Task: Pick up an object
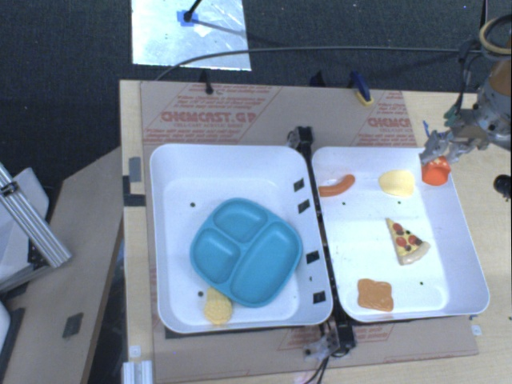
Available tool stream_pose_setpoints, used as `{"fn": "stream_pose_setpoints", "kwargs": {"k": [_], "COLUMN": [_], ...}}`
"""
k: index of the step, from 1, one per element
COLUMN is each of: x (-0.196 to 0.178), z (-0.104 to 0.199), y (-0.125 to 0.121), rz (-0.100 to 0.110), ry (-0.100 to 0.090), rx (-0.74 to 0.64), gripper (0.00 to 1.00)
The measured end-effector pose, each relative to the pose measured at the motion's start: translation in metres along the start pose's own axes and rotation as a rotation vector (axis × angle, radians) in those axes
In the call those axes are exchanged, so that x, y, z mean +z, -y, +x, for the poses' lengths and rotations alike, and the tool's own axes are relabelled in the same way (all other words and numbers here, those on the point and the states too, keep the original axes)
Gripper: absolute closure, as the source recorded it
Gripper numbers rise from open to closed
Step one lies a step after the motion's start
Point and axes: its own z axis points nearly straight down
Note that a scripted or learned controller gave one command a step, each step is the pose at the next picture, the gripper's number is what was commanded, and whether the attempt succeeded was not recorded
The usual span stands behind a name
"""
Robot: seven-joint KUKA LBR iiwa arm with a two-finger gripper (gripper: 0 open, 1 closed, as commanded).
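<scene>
The small orange object (434,173) is the piece closest to the arm (490,112), out at the far right edge of the right bin (468,254).

Nearest in the left bin (172,214), a knobbly yellow toy (216,308) lies against the near wall, its far end tucked just under a blue divided plate (246,250) that takes up the middle of that bin. In the right bin, an orange-brown flat piece (374,294) lies near the near wall. Beyond it is a toy pizza slice (408,242), well apart from the rest. Farther still, a pale yellow lump (397,182) sits toward the right, and a curved toy sausage (336,186) lies to its left, close to the wall between the two bins.

The orange object is just right of the yellow lump, at the bin's rim. The jaws hang directly over it, reaching in from the right and seeming to touch its top. I cannot tell whether they are open or closed, or whether they have hold of it.

Both bins rest on a printed cardboard sheet (216,110) on the worktop (96,206).
</scene>
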Motion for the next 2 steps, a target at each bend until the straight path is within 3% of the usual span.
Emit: {"fn": "stream_pose_setpoints", "kwargs": {"k": [2], "x": [0.002], "z": [0.108], "y": [0.001], "rz": [0.006], "ry": [-0.005], "rx": [-0.003], "gripper": [1.0]}}
